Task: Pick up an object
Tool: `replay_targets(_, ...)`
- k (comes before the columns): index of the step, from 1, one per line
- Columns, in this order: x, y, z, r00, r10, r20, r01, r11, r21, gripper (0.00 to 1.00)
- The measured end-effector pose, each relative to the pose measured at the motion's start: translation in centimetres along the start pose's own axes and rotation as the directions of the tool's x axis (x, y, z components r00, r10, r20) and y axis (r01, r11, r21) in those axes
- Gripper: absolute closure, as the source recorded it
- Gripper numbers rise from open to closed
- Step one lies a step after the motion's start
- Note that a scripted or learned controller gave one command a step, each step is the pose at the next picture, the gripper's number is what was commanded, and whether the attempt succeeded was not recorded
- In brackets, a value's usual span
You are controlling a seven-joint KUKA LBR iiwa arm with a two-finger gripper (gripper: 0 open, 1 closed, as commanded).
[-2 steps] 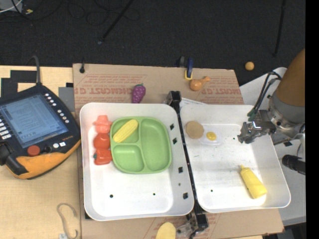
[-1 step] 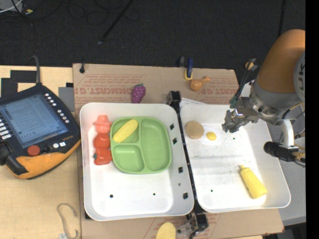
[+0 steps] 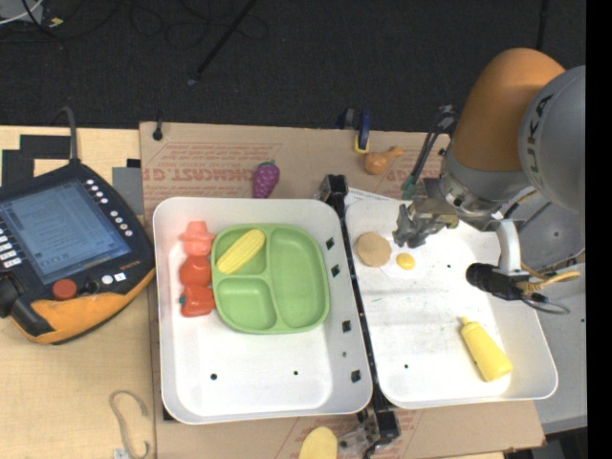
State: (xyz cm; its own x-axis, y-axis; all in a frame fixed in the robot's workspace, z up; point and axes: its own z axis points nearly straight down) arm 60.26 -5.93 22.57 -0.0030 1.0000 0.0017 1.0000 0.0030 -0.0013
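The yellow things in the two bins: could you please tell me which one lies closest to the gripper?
The small yellow piece in the right bin, just below the gripper. The yellow bottle lies near that bin's front, and the corn cob sits in the green tray.

A black-and-orange handheld control pendant with a lit screen [image 3: 67, 251] lies on the wooden table [image 3: 57, 381] at far left — well apart from a small purple grape-shaped toy [image 3: 266, 178] on the brown cardboard sheet [image 3: 210, 161] behind the bins.
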Motion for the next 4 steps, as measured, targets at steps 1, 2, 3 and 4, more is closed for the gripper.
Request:
replay_targets(1,4.5,4.3,-0.6,1.000,-0.001,0.000,0.001,1.000,-0.003,1.00)
replay_targets(2,3.8,2.6,0.6,1.000,0.003,0.002,-0.003,1.000,0.003,1.00)
replay_targets(3,2.9,3.5,0.2,1.000,0.004,0.002,-0.004,1.000,0.000,1.00)
replay_targets(4,4.7,3.6,-0.5,1.000,0.003,0.001,-0.003,1.000,-0.001,1.00)
